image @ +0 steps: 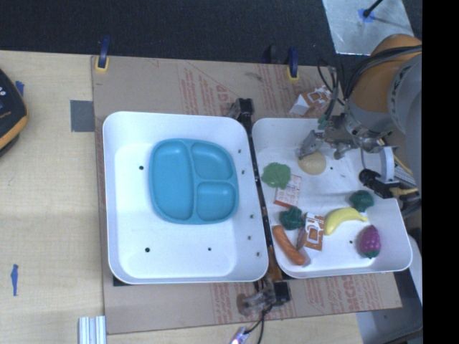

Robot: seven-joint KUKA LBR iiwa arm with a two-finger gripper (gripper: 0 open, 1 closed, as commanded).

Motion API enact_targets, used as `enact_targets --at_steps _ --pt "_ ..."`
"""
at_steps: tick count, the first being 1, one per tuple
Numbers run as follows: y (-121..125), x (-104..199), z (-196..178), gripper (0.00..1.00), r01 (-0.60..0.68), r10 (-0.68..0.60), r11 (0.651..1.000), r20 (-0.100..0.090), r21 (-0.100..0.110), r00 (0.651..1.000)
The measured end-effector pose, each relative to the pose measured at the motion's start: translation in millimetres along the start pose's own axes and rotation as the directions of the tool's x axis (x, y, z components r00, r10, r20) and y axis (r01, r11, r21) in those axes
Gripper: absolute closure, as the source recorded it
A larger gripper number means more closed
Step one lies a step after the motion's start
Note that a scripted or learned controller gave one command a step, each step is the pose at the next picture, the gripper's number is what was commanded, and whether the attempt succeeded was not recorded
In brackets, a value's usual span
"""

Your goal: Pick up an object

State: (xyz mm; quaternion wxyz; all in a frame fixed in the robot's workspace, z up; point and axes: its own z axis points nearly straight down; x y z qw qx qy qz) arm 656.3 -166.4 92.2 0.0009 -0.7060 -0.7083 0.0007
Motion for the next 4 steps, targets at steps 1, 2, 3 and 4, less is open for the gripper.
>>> enact_targets --at_steps 1,2,3,4 --pt "1.9 -0.3 -13.2 1.0 0.004 -0.004 1.0 0.002 -0.004 1.0" --pt "-54.5 4.6 -51.6 1.0 0.0 0.0 1.0 0.001 0.001 1.0" --pt "-68.6 30.2 -51.0 1.0 0.002 -0.002 1.0 0.001 0.003 1.0" --pt "-92.2 58.4 -48.1 1.0 0.002 -0.002 1.0 0.001 0.003 1.0"
